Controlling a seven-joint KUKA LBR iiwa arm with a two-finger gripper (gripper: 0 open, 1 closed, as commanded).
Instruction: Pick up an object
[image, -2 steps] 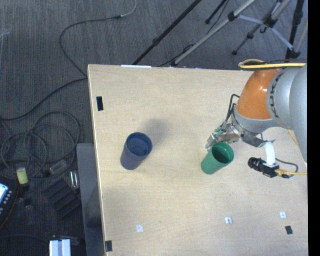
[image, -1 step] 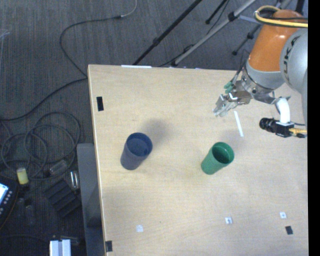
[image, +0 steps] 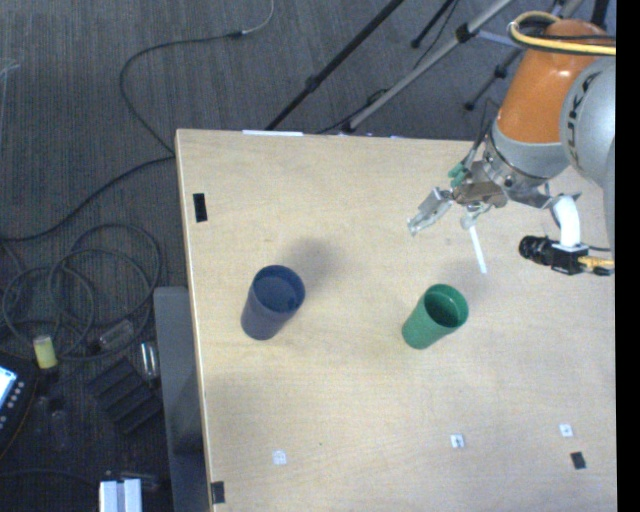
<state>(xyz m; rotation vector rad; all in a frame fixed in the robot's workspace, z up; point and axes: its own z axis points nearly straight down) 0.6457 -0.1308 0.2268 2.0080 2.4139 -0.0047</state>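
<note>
A green cup stands upright on the pale bench top, right of centre. A dark blue cup stands upright further left, apart from it. My gripper hangs at the upper right, just above and behind the green cup in the view. It is open, its two pale fingers spread wide with nothing between them. The orange-banded wrist reaches in from the top right corner.
The bench's left edge runs down near x 190, with a black tab on it. Small markers dot the front right. Cables lie on the dark floor at left.
</note>
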